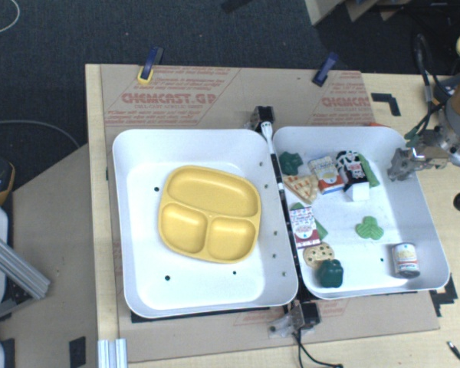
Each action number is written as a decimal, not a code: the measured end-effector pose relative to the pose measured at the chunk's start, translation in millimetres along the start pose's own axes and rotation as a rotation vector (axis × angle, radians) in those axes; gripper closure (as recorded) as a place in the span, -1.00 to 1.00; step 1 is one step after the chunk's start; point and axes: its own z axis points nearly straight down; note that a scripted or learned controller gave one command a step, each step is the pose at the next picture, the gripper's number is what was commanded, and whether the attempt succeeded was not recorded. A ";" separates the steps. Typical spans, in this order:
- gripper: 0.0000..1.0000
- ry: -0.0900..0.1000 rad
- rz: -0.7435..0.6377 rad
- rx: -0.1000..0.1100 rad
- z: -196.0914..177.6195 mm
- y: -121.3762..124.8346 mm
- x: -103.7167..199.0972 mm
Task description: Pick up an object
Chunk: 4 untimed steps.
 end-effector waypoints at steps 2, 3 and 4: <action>1.00 0.007 -0.004 0.012 -19.0 -20.3 59.1; 1.00 0.007 -0.003 0.013 -20.9 -52.2 105.9; 1.00 0.008 -0.005 0.013 -26.4 -70.7 165.3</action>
